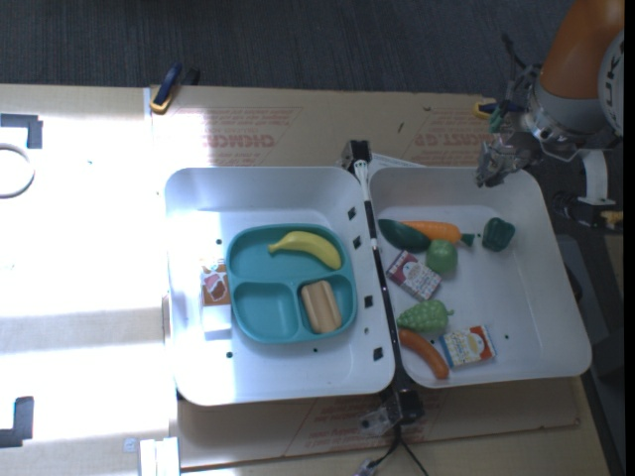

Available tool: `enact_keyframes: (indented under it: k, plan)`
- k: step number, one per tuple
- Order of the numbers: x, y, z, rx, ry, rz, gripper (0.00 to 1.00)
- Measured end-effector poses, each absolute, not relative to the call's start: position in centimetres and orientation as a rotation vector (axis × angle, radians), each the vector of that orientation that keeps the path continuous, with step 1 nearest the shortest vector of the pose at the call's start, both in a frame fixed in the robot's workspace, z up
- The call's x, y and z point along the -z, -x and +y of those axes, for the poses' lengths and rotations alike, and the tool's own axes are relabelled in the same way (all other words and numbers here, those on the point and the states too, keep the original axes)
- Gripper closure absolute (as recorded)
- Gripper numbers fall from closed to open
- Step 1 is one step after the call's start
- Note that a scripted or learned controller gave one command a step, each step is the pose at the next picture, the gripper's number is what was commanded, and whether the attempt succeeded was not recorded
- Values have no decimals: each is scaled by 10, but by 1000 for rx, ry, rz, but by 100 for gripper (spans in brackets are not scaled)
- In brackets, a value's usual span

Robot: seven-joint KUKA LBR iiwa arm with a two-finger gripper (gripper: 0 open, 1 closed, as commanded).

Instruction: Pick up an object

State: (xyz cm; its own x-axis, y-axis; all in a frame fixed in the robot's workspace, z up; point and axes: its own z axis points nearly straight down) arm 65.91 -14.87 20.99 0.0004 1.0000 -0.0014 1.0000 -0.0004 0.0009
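- The gripper [493,170] hangs above the far rim of the right bin [552,296], near its far right corner; whether its fingers are apart or together cannot be told, and nothing visible sits between them.
- Nearest below it, by the bin's far edge, lie a dark green pepper [498,233], a carrot [434,231] and a green ball [442,257].
- A small carton [415,275] sits mid-bin.
- The left bin [189,266] holds a teal tray [260,315] with a banana [307,248].
- Best approach, likely: descend straight onto the pepper, which stands apart from the rest.
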Motion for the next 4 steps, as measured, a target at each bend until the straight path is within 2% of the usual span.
enact_keyframes:
  k: [1, 2, 3, 4]
  plan:
    - [-210, -659, -149, 1, -2220, 2221, 0]
    - [-99, -634, -114, 1, -2220, 2223, 0]
    - [-109, -634, -114, 2, -2221, 2221, 100]
    - [-210, -604, -90, 1, -2218, 2223, 100]
